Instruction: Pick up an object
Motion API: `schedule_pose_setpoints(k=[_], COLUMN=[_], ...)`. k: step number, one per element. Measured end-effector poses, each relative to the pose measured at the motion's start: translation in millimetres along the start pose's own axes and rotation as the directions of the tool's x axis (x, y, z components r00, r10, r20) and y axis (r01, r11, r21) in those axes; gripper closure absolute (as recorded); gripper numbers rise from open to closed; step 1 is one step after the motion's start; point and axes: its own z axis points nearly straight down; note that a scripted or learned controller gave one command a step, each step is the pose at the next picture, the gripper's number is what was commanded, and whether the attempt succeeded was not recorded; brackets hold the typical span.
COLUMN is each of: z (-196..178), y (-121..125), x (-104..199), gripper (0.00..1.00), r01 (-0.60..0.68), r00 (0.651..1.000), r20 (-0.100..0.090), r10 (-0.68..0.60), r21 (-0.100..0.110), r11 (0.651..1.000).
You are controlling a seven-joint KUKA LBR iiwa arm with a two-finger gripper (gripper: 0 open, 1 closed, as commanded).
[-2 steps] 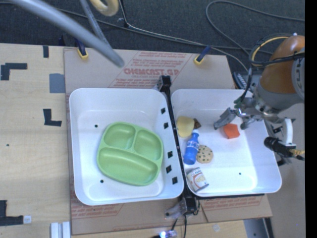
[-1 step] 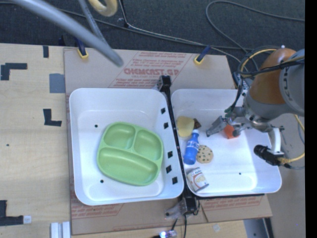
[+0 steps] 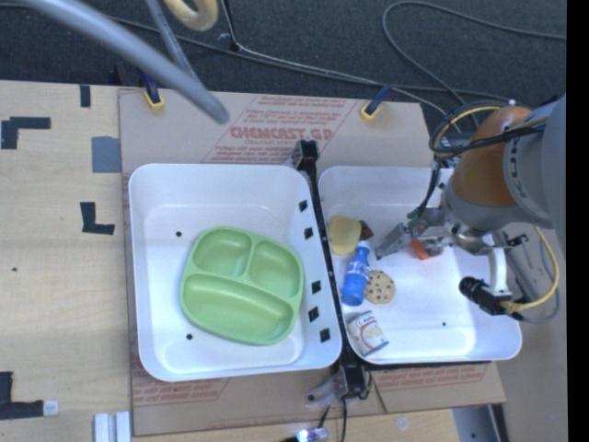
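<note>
The right bin [image 3: 460,339] holds several small items. A yellow rounded piece [image 3: 343,233] lies against the divider, with a blue bottle [image 3: 355,274] just below it and a brown cookie [image 3: 378,287] beside the bottle. A small labelled can [image 3: 368,331] lies near the bin's front wall. My gripper [image 3: 398,239] hangs low over the middle of the right bin, just right of the yellow piece and above the cookie. A small red-orange part [image 3: 421,247] shows at the gripper; I cannot tell whether it belongs to the gripper or is an object.
A green divided plate [image 3: 244,284] lies in the left bin [image 3: 147,210]. A black divider [image 3: 317,247] runs between the bins. Cables [image 3: 515,293] trail off the arm over the right bin's right edge.
</note>
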Motion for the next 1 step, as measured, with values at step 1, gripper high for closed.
schedule_pose_setpoints(k=[1], z=[-14.1], y=[2.6], x=[-0.8], gripper=[1.00], r01=[0.001], r00=[1.000], r20=[0.003], r10=[-0.001], r21=[-0.009], r11=[1.000])
